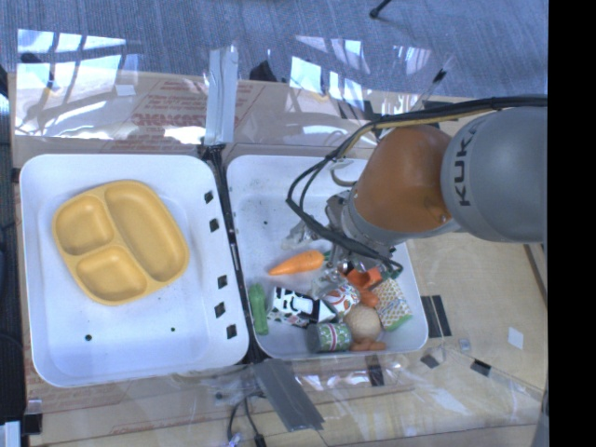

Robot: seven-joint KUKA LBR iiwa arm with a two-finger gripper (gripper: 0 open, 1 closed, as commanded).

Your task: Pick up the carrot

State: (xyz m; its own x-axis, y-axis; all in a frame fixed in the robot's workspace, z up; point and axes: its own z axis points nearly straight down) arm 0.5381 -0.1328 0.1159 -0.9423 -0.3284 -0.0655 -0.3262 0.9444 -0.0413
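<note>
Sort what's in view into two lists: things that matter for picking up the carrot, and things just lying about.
For the job:
carrot, in the right bin
gripper, just beside the carrot

Lying about:
yellow divided plate in the left bin
green item
black-and-white item
cluster of small toy foods

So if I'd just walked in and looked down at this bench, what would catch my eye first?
Probably the big grey arm with its orange band, reaching in from the right over the right bin. Next, the yellow divided tray lying alone in the left bin. Then the bright orange carrot beside the arm's wrist, above a jumble of small toys along that bin's near edge.
</note>
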